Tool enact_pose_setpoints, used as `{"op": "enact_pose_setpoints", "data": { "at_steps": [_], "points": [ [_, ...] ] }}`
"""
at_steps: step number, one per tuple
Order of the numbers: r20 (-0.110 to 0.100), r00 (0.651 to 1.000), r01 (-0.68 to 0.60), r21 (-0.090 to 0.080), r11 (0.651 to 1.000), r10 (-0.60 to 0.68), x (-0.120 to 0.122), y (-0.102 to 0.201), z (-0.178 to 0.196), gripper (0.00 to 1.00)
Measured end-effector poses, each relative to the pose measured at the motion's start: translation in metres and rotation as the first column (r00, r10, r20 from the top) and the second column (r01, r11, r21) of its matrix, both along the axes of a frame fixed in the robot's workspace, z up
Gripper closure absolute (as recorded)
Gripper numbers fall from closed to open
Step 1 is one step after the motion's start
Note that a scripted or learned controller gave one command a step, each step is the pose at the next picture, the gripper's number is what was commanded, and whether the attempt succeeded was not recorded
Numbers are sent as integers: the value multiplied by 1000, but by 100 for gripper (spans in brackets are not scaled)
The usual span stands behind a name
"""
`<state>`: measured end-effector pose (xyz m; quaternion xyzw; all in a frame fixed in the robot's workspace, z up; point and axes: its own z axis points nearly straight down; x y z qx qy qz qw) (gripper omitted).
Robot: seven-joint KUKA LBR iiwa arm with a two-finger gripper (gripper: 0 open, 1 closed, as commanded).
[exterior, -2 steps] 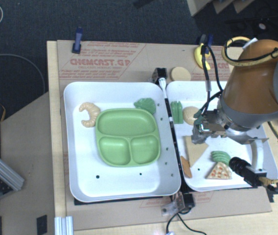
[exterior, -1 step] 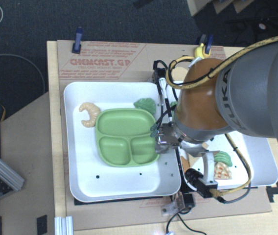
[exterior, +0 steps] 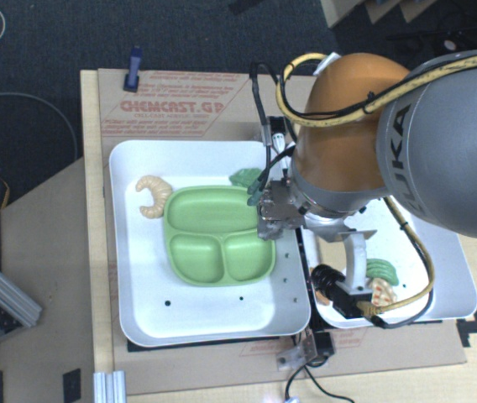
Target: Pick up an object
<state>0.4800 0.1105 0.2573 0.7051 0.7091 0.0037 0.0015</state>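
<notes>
A green divided plate [exterior: 213, 238] lies in the middle of the left bin [exterior: 129, 250]. A tan croissant-shaped toy [exterior: 154, 196] rests at the plate's upper left. A green leafy piece [exterior: 245, 177] peeks out at the plate's upper right, partly covered by the arm. My gripper [exterior: 269, 217] hangs low over the plate's right edge, close to the wall between the bins. Its underside is hidden by the wrist, and nothing is visibly held.
The bulky orange and grey arm [exterior: 364, 141] covers most of the right bin [exterior: 453, 292]. A small green piece [exterior: 381, 269] and an orange-and-white toy [exterior: 381, 292] lie near that bin's front. Cables loop around the wrist. A cardboard sheet [exterior: 171, 99] lies behind the bins.
</notes>
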Motion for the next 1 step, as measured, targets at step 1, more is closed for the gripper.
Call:
{"op": "enact_pose_setpoints", "data": {
  "at_steps": [1],
  "points": [
    [12, 1000, 4, 2, 1000, -4, 6, 1, 238, 100]
  ]
}}
